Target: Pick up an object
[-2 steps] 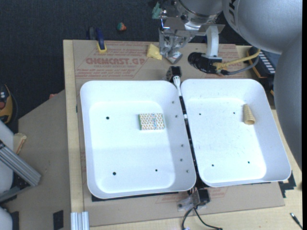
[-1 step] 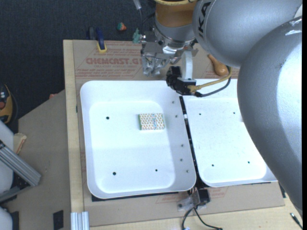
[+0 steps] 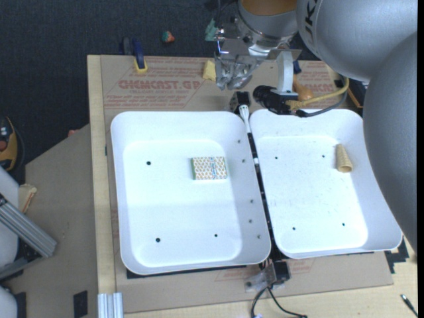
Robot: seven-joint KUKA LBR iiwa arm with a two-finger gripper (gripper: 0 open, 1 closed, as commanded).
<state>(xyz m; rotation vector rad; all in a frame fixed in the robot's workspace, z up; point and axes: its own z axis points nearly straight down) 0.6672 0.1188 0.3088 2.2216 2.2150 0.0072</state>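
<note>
A small flat rectangular pad (image 3: 209, 168), pale with a fine speckled print, lies near the middle of the left bin (image 3: 132, 177). A tan cork-like piece (image 3: 343, 158) rests in the right bin (image 3: 371, 224). The claw (image 3: 233, 78) hangs above the tabletop (image 3: 165, 81) behind both bins.

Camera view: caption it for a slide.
Arm's hand hovers behind two white bins; patterned block in left bin, tan cone in right.

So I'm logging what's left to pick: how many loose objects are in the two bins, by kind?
Patterned flat block, left bin: 1
Tan cone-shaped piece, right bin: 1
Total: 2
</note>
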